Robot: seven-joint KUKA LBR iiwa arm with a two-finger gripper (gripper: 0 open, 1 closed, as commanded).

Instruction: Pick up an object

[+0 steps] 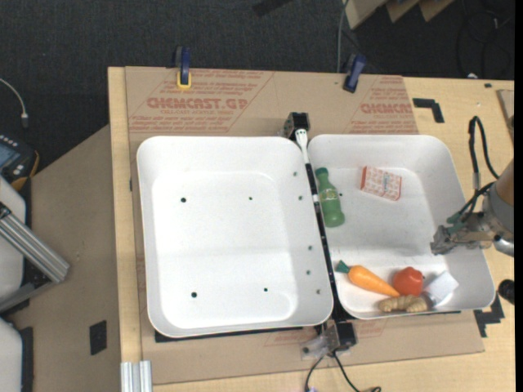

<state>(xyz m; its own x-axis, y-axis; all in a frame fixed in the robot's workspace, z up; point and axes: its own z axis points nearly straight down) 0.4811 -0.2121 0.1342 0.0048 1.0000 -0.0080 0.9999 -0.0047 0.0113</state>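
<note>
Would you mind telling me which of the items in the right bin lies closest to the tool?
The red tomato, near the bin's front edge. It lies just below-left of the tool, while the carrot, green bottle and red-and-white packet lie farther off.

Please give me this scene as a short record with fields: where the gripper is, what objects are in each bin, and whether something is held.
gripper: over right edge of right bin, low
held: nothing seen between fingers
right bin, left side: green bottle
right bin, back: red-white packet
right bin, front: carrot, tomato, ginger root, white card
left bin: no objects seen
</note>
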